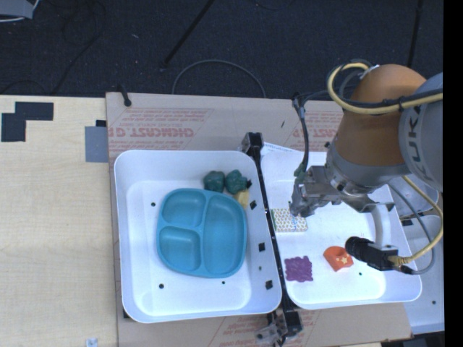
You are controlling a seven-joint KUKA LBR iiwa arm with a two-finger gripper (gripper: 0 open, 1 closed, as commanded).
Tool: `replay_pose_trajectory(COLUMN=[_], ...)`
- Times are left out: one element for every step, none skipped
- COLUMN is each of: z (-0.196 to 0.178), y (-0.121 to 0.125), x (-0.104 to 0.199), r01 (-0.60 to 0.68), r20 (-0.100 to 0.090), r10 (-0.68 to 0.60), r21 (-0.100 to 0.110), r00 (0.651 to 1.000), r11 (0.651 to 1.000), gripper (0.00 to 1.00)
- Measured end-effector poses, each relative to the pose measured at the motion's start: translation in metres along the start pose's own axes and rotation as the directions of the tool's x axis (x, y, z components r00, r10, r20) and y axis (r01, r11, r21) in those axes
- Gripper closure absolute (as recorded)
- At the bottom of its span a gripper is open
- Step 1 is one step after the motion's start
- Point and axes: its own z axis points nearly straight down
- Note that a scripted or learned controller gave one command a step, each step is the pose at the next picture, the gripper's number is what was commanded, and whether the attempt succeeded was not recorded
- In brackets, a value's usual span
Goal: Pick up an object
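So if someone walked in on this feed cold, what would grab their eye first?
Probably the big blue plate lying in the left bin, with dark green toys at its far edge. Next, the arm's orange band, with the gripper low over the right bin by a speckled white block. A purple piece and an orange piece lie nearer the camera.

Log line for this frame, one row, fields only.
gripper over speckled block, right bin | grasp: unconfirmed | also there: purple piece, orange piece
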Motion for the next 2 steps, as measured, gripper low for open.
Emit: replay_pose_trajectory(z=[0.017,0.012], y=[0.010,0.024], x=[0.058,0.104], r01=[0.000,-0.001], r20=[0.000,0.001], r10=[0.000,0.001], r21=[0.002,0.000], r00=[1.000,1.000], r11=[1.000,1.000], gripper=[1.00,1.00])
